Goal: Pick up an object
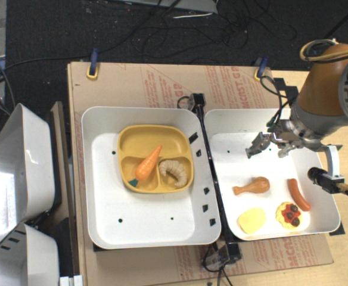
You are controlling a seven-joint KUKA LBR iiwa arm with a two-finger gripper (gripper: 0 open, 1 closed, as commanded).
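My gripper (271,148) hangs over the back part of the right bin (233,124), its two fingers spread open with nothing between them. Below it in the same bin lie a brown chicken drumstick (252,187), a red sausage (298,195), a yellow slice (251,220) and a small tart with dark berries (290,215). The drumstick is the closest, a short way in front of the fingers. In the left bin (102,219) a yellow divided plate (132,142) holds an orange carrot (148,162) and a pale shrimp (174,172).
The grey arm with its orange band (326,82) enters from the right above the right bin. A black divider (208,165) runs between the bins. Cables lie on the dark floor behind the bench. White containers (19,171) stand at the far left.
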